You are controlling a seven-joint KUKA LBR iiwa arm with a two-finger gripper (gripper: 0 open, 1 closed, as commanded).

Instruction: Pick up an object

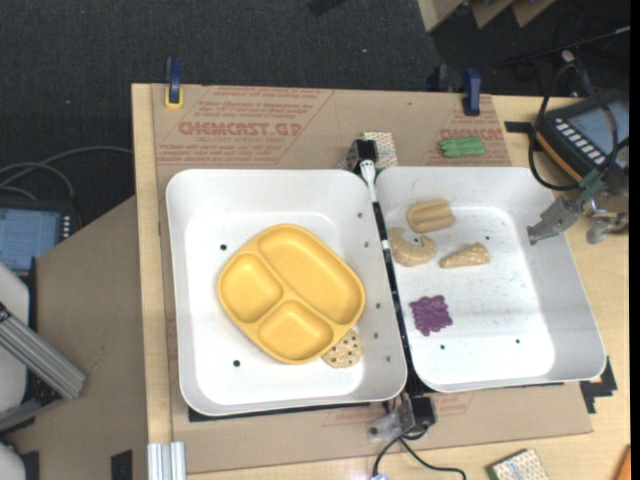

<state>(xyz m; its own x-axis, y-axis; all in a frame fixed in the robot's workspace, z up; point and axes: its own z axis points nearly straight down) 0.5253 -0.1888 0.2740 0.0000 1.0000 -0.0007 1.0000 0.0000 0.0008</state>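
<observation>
Cookie (343, 350) lower centre, touching yellow tray (289, 292). Purple grapes (431, 314) right bin. Gripper (565, 218) right edge; claw spread cannot be told.

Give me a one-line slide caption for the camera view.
Yellow divided plate in the left bin; bread pieces and purple grapes in the right bin.

Tan bread pieces (430, 216), purple grape bunch (431, 314) in right bin, yellow tray (290, 293) in left

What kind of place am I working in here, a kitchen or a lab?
Most likely a robotics lab bench: two white bins on a board clamped to the bench, toy food like the purple grapes, and loose cables.
</observation>
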